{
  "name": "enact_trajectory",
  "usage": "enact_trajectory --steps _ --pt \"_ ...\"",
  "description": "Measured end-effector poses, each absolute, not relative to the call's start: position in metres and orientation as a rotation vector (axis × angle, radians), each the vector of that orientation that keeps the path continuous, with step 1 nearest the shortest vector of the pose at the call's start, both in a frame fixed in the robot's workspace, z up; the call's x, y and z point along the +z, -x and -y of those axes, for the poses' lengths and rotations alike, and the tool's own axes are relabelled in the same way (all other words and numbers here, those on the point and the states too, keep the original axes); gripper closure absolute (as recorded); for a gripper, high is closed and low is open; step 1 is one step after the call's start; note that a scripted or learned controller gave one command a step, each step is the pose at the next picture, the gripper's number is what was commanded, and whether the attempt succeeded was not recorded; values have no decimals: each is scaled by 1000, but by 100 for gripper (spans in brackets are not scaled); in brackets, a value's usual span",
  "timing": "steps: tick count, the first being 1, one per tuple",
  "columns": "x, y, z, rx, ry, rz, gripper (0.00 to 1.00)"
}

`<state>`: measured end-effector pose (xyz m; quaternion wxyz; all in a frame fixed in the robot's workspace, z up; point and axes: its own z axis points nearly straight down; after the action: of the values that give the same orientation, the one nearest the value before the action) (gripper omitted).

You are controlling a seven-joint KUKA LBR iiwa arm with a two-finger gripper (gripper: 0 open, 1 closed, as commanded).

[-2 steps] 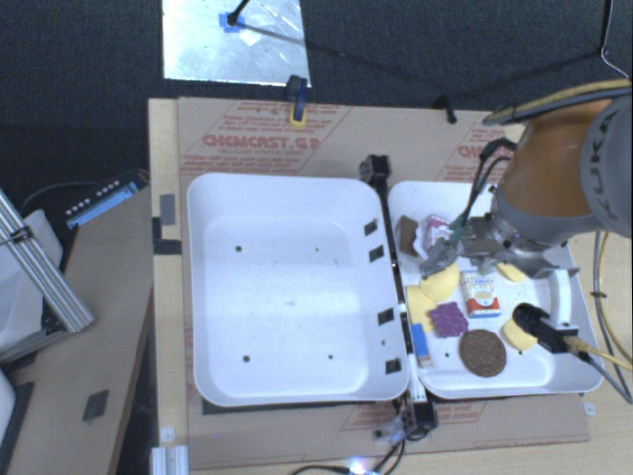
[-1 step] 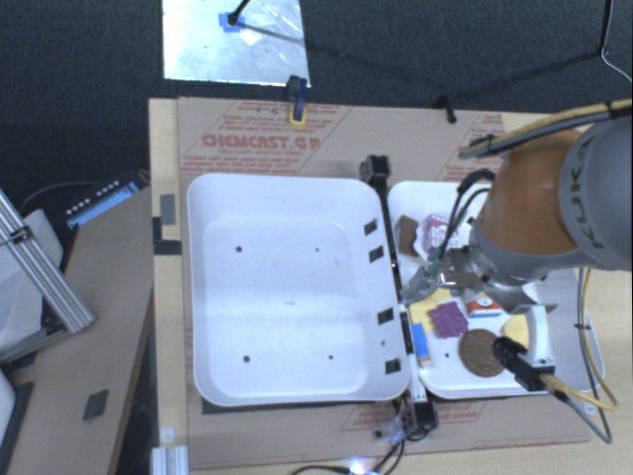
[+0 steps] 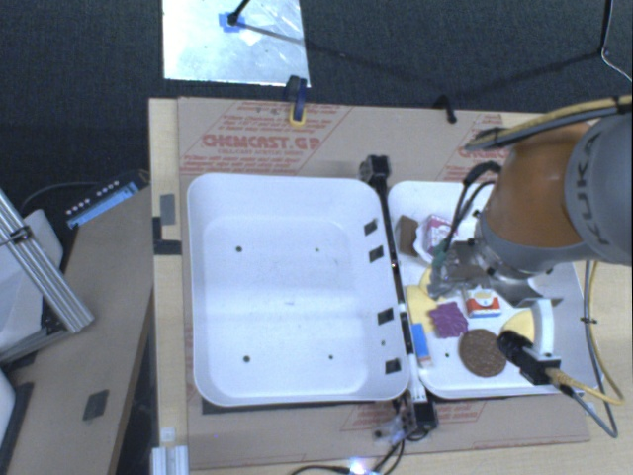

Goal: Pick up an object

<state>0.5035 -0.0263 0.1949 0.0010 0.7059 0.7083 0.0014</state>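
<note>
My gripper (image 3: 447,277) hangs low over the right bin (image 3: 415,201), near its middle. Under and around it lie several small objects: a purple piece (image 3: 450,319), a brown round disc (image 3: 482,353), a red and white box (image 3: 483,305), a yellow flat piece (image 3: 421,310), a blue stick (image 3: 419,342) by the bin's left wall, a brown lump (image 3: 406,232) and a pink-and-white packet (image 3: 436,234) further back. The arm's orange band and grey wrist cover the bin's right part. Nothing visibly sits in the gripper.
The left bin (image 3: 287,285) lies beside the right one, with black clips (image 3: 381,255) along the shared wall. A white curved piece (image 3: 541,323) sits at the right bin's right side. The bench's cardboard sheet (image 3: 267,137) surrounds both bins.
</note>
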Motion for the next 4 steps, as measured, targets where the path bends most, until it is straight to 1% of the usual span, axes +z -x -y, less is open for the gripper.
enact_trajectory --steps 1,2,3,4 --pt "407 -488 -17 26 -2202 -2224 100" --pt "544 -567 -30 24 -2203 -2219 100" --pt "426 -601 -98 -8 -2214 -2236 100" --pt "542 -614 -200 24 -2201 -2234 100"
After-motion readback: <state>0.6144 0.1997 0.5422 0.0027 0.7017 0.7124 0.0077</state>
